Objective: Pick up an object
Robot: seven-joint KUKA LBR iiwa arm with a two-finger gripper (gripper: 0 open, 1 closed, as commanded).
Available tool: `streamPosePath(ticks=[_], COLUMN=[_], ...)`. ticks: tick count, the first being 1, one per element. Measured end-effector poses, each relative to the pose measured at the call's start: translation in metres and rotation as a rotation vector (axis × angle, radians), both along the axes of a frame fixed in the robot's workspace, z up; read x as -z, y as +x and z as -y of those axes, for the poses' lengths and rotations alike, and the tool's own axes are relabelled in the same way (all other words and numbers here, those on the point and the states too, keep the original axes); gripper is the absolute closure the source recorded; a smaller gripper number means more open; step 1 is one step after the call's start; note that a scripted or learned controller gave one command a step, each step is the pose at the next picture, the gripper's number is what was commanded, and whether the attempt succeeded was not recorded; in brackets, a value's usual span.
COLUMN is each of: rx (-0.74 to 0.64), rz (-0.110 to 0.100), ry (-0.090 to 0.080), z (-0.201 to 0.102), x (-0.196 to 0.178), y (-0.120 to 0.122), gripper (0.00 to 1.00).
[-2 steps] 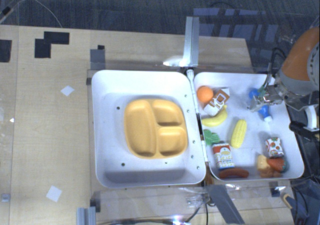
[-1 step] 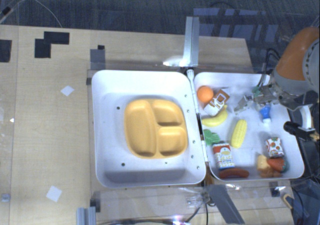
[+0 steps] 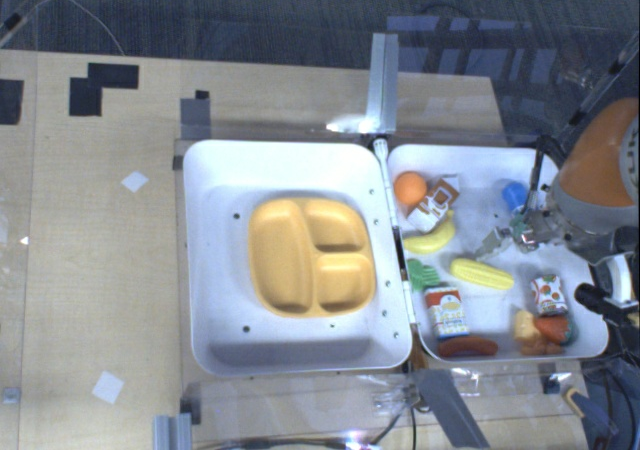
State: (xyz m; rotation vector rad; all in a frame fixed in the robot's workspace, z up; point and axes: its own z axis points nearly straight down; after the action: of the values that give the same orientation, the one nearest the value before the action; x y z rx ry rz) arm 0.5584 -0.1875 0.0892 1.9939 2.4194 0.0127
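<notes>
Camera view: right bin (image 3: 600, 343) used as landmark. Arm enters from its right side, gripper (image 3: 510, 235) low over the bin's middle, just right of the corn cob (image 3: 482, 274). Fingers look narrow, pointing left, nothing visible between them. No grasp yet, judged from this. Candidates all lying in right bin: orange (image 3: 408, 187) at its top-left corner, small carton (image 3: 436, 202) touching it, banana (image 3: 430, 236) below that, green piece (image 3: 423, 274) on left wall, juice box (image 3: 447, 312) and sausage (image 3: 467, 347) near bottom edge, second carton (image 3: 547, 294) and cheese wedge (image 3: 526, 324) bottom right, blue item (image 3: 514, 194) near top. Left of the right bin: left bin (image 3: 210, 238) with yellow divided tray (image 3: 310, 256). Task early: pick and lift both remain.
</notes>
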Motion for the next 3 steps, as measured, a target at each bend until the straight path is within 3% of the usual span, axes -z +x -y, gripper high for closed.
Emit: streamPosePath(ticks=[1,2,3], rx=[0.306,0.307,-0.033], rz=[-0.007,-0.007,0.006], ry=[0.000,0.000,-0.007], z=[-0.028,-0.027,-0.034], x=[-0.007,-0.007,-0.001], y=[-0.023,-0.023,-0.042], gripper=[0.00,0.00,0.00])
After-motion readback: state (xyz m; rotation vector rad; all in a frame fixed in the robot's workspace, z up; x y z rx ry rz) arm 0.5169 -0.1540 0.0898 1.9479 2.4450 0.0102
